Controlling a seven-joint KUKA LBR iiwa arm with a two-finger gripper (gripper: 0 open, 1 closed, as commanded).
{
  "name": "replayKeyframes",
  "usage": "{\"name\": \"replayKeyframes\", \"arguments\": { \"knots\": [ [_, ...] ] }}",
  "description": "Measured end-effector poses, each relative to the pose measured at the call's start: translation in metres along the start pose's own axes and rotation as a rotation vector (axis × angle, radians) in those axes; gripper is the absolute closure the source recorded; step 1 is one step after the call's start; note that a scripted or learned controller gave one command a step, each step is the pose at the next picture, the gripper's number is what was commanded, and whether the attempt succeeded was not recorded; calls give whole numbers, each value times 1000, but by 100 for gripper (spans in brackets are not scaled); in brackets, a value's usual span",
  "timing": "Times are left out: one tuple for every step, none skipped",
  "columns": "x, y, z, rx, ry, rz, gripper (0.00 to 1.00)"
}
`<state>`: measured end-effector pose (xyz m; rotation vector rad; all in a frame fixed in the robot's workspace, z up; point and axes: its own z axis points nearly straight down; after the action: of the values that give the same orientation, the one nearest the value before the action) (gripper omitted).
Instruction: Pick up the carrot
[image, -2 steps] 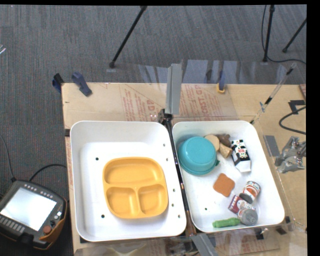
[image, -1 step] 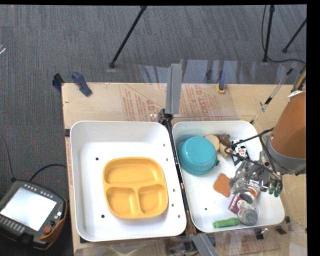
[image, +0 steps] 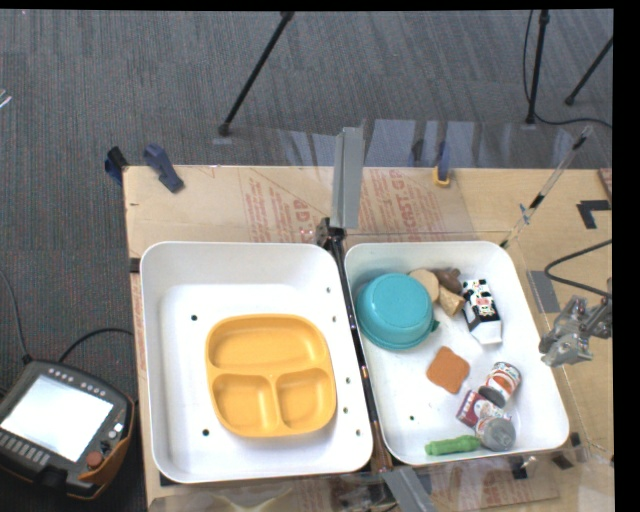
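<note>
- The claw (image: 572, 335) hangs over the bench (image: 575, 230), just outside the right bin's (image: 540, 300) right wall. It is blurred, so you cannot tell whether it is wide or narrow.
- You cannot tell for sure which item is the carrot. The likeliest is the orange-brown piece (image: 448, 370) in the right bin, between the teal bowl (image: 397, 310) and the cans (image: 500, 384).
- The yellow tray (image: 270, 375) lies in the left bin (image: 170, 270).

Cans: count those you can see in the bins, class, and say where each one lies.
2. One can lies in the right bin near its right wall; the other can lies just below it, touching. More may hide under the bowl.
</note>
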<state>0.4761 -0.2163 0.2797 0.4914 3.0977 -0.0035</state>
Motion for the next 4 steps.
{"name": "replayKeyframes", "arguments": {
  "knots": [
    [2,6,57,-5,9,-323,100],
    [-24,13,-145,1,-12,-447,100],
    [-13,9,48,-8,18,-328,100],
    [-12,8,-148,0,-7,-646,100]
  ]
}}
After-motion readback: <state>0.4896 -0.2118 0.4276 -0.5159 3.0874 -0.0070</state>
